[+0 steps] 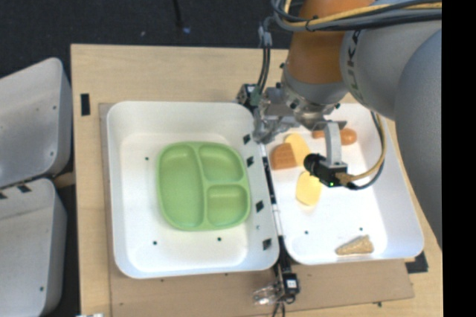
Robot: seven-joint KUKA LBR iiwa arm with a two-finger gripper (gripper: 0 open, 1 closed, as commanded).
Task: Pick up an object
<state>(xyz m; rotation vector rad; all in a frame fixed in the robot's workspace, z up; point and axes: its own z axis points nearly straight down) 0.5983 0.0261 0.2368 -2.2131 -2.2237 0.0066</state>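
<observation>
Nearest you, in the near right corner of the right bin, a tan crust lies flat. Its long axis runs left to right, with the right end pointing slightly farther away. In the left bin a green plate with three compartments lies in the middle, its longer side running near to far.

Farther in, in the right bin, you see a yellow wedge with its long axis near to far and its far end leaning a little right. Just beyond it to the left is an orange block, and a pale yellow piece touches that block's far right side. An orange stick lies to the right of these, its length left to right.

The gripper hangs over the far left corner of the right bin, by the wall between the bins and just beside the orange block. You cannot tell how far it is open, nor whether it has hold of anything. The arm comes in from the far right.
</observation>
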